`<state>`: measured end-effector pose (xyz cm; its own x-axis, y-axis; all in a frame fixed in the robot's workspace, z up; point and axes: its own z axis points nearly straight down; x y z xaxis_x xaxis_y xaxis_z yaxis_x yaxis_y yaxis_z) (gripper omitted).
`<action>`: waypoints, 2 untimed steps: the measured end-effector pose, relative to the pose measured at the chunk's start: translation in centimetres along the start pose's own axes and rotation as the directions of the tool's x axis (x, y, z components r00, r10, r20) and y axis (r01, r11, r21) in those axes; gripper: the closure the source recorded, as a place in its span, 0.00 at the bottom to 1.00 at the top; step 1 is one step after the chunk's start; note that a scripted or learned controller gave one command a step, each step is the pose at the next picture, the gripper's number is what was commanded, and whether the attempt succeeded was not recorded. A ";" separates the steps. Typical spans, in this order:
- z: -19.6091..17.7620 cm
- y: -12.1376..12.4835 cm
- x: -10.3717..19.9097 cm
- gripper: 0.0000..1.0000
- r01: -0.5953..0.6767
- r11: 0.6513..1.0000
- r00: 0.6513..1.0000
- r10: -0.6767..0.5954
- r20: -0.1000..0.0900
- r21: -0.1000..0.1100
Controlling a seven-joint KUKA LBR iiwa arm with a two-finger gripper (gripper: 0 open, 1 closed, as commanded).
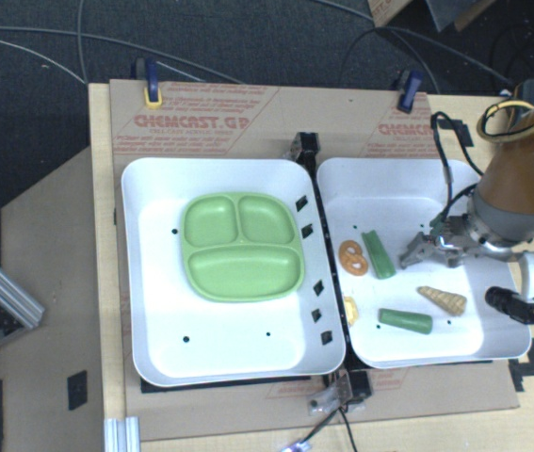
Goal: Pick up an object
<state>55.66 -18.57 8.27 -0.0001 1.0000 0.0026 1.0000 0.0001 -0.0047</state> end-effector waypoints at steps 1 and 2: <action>-1.4 0.1 0.0 1.00 0.000 1.000 1.000 0.000 0.001 -0.005; -6.3 -0.2 0.6 1.00 0.001 1.000 1.000 -0.001 0.004 -0.010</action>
